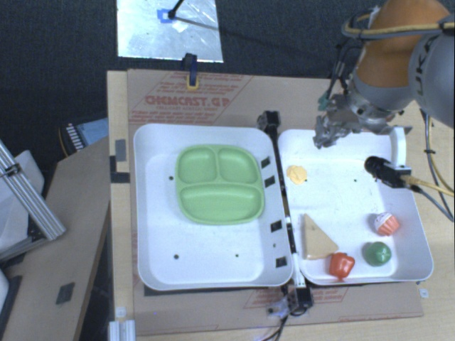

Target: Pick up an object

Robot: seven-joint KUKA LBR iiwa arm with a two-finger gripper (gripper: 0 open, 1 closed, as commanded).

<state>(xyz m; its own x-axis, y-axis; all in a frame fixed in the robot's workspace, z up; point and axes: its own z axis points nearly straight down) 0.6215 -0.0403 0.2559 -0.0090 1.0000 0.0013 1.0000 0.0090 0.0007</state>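
Here is the bench from above, two white bins side by side on a sheet of brown cardboard (pixel 213 91). The left bin (pixel 160 261) carries a pale green divided plate (pixel 219 185), three compartments, sitting flat toward the bin's upper middle.

Over to the right bin (pixel 341 197), where all the small things are. A little yellow piece (pixel 296 174) lies near the bin's left wall, just below its upper left part. Down along the lower edge, a tan wedge (pixel 317 237) like a slice of bread or cheese rests by the divider, and right at its lower corner is a small orange-red piece (pixel 341 264), touching or very nearly so. A round green ball (pixel 377 253) sits just to the right of that. Above the ball is a white-and-orange cupcake-like toy (pixel 385 223), close to the bin's right wall.

The arm (pixel 398 41) reaches in from the upper right, its orange band up top, grey wrist below. The gripper (pixel 328 135) hangs over the upper edge of the right bin, above and to the right of the yellow piece and well apart from the cluster along the bottom. Nothing sits between its fingers. Whether they are spread or pressed together I cannot tell; that end is a dark blur.
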